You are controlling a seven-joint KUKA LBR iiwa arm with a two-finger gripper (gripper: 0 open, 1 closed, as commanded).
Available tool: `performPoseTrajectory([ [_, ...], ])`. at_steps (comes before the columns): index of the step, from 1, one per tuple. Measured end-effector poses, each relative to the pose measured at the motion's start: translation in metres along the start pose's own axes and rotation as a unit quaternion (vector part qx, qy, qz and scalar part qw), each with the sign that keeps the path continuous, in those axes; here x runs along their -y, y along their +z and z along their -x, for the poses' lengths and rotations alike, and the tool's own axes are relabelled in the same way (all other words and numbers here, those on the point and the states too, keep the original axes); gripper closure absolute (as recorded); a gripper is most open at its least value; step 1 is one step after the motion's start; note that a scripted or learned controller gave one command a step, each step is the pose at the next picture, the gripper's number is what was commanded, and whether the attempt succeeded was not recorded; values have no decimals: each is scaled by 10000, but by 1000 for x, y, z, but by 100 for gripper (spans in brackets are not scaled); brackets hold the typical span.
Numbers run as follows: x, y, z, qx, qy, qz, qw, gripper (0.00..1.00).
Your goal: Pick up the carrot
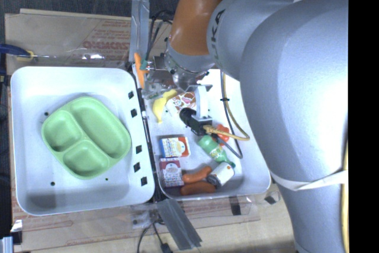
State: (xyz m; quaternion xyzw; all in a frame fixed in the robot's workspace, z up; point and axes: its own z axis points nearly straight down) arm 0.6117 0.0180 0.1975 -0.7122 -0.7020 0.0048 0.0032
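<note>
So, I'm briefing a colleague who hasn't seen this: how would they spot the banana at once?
Find the right-hand bin, the cluttered one under the arm. Near its upper left corner lies the banana. It is the only yellow, curved item; the small packets below it are boxy and printed.

Two shallow white bins sit side by side on the desk (71,32), touching along their inner edges; the left bin (29,127) lies over brown cardboard (65,29); the right bin (254,178) lies beneath the arm.
</note>
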Motion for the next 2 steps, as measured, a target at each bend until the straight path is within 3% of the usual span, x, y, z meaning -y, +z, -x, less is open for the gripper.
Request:
performPoseTrajectory([
  [1,-38,-72,67,-5,79,32,10000,100],
  [2,-35,8,9,-4,194,3,9998,100],
])
